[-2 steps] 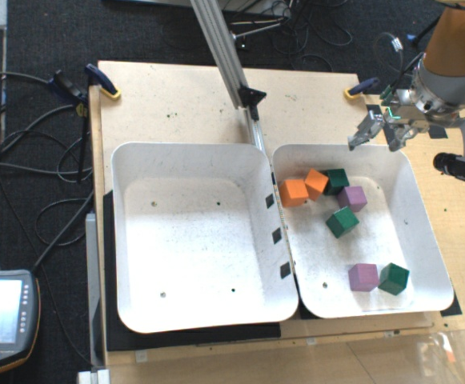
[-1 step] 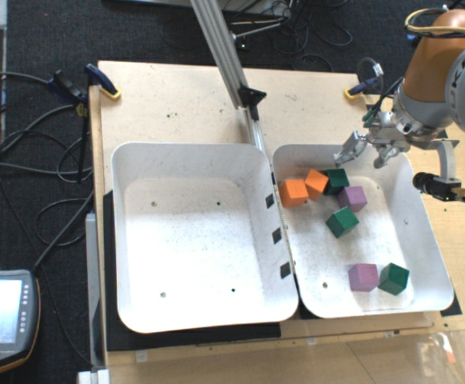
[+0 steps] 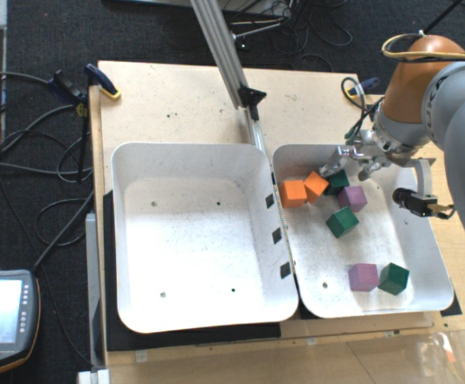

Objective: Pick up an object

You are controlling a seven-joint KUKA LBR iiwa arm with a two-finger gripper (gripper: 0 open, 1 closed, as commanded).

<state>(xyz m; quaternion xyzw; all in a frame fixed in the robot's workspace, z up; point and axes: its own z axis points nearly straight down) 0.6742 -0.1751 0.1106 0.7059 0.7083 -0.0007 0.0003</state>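
over the right bin [image 3: 424, 290] the arm [image 3: 444, 94] bends down, gripper [image 3: 346, 166] above blocks, its grip state unclear.

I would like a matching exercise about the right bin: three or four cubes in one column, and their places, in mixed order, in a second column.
Things:
1. orange cube on the left of the orange pair
2. green cube lying alone
3. purple cube in the lower pair
4. green cube in the lower pair

Places:
A. nearest the bin's lower right corner
B. middle of the bin
C. beside the wall shared with the other bin
D. just left of a green cube

Pairs: 1-C, 2-B, 3-D, 4-A
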